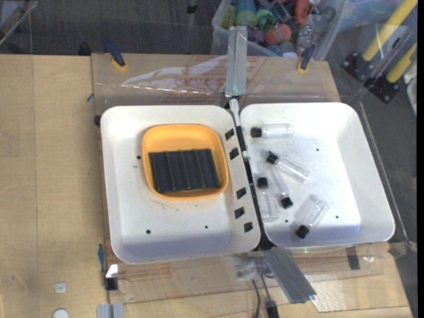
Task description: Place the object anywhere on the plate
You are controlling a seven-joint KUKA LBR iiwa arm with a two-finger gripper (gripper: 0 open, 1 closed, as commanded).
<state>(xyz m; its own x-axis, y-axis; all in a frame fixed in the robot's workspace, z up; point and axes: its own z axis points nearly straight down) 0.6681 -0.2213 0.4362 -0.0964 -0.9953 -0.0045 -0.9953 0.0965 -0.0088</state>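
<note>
Vials (286, 171) lie scattered in the right bin (344, 131), clear little tubes with black caps, five or so, tipped at all angles. One sits at the far end by itself, another near the front edge. Over in the left bin (119, 211) rests the orange plate (151, 139), and on it a black ridged tray (184, 171) taking up most of its middle. Both bins touch along the centre seam. Beyond the bench, a clear tub of coloured toys (278, 8).
</note>
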